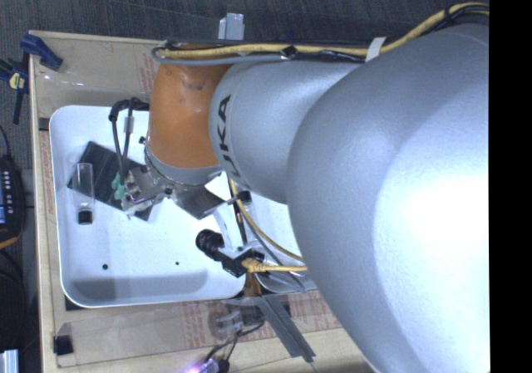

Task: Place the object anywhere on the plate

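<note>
Bright overhead light glares off the blurred grey arm (391, 197) at right, while the upper frame lies dim.

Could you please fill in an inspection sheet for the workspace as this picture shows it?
Surface: left white bin on a wooden bench; the arm covers the rest.
Job's things: dark flat object in the bin's upper left; plate nothing seen.
Clutter: small dark block in the bin.
Grippers: gripper low over the bin, jaws' state unclear.
Cables: yellow cable along the arm.
Surroundings: blue clamp at the bench corner.
</note>
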`<state>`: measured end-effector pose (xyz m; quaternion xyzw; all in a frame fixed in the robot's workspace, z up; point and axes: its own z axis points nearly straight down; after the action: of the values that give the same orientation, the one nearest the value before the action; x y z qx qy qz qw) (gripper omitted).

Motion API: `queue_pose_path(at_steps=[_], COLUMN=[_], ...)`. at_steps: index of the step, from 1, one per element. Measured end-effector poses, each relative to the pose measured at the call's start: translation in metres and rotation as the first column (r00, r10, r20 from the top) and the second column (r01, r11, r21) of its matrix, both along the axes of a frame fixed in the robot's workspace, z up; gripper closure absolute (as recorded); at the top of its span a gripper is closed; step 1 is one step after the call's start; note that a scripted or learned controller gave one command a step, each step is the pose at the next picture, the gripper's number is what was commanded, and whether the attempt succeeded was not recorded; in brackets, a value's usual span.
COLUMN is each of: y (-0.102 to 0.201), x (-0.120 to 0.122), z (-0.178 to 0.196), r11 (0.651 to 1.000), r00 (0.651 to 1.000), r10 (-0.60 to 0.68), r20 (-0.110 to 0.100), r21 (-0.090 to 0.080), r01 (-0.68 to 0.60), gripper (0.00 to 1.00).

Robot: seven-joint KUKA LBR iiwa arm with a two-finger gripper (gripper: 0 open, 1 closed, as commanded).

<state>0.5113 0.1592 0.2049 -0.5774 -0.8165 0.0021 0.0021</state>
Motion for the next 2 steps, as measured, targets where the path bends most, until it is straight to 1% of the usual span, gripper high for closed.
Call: queue_pose_path(at_steps=[1,2], y=[0.045,-0.022], x=[0.003,0.019], z=[-0.051,0.032], r11=[0.884,0.935], r00=[0.884,0.935], r10=[-0.467,-0.354], r20=[-0.001,0.003], r21=[-0.004,0.001], r01=[0.467,0.354], gripper=[1.00,1.00])
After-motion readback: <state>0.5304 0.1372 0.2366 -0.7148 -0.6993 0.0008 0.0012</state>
